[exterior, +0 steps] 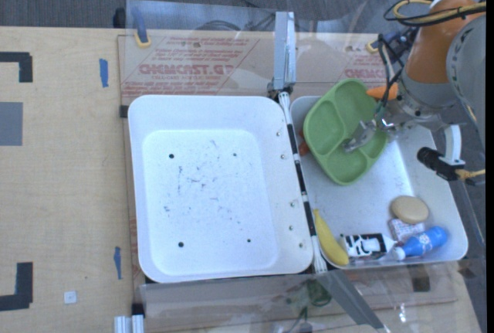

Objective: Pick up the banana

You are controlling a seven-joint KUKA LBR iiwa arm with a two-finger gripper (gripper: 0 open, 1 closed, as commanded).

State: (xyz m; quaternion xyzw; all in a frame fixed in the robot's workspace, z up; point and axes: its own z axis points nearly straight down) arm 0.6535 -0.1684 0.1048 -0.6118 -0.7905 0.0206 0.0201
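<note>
The banana (pixel 330 240) is yellow and lies along the left wall of the right bin (pixel 370 196), near its front corner. My gripper (pixel 360 140) hangs over the back of that bin, down in the hollow of a green divided plate (pixel 338 130). The plate stands tilted against the bin's back left corner. The gripper is well behind the banana, and nothing yellow is at its tip. The arm's orange band (pixel 434 45) and grey wrist come in from the upper right.
In the right bin's front right corner lie a round tan object (pixel 409 208), a blue bottle (pixel 423 242) and a black-and-white item (pixel 364 245). Something orange (pixel 383 92) peeks out behind the plate. The left bin (pixel 207 188) is beside the banana's wall.
</note>
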